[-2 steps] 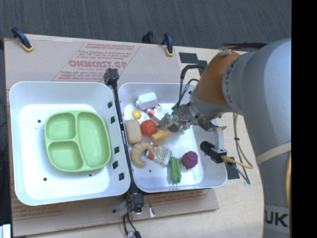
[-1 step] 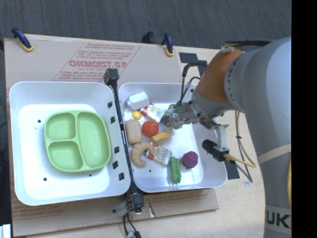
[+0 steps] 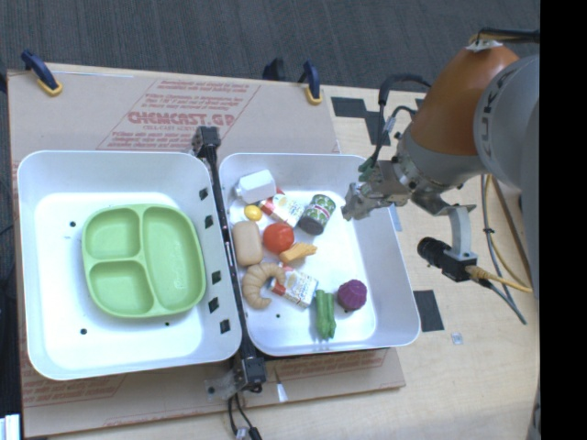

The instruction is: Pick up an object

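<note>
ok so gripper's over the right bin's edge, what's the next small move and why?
Probably ease the gripper left and down toward the green can. It hangs at the right bin's upper right with nothing visibly in it, and the can is the nearest item, with some bare floor on its right side. The tomato and croissant sit deeper in the clutter.

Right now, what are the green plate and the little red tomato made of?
The green plate looks like hard moulded plastic: one even pale green, smooth, with three pressed-in sections and a soft sheen. The red tomato is probably plastic toy food, since it is evenly red and slightly glossy, though the view is too small to be sure.
</note>
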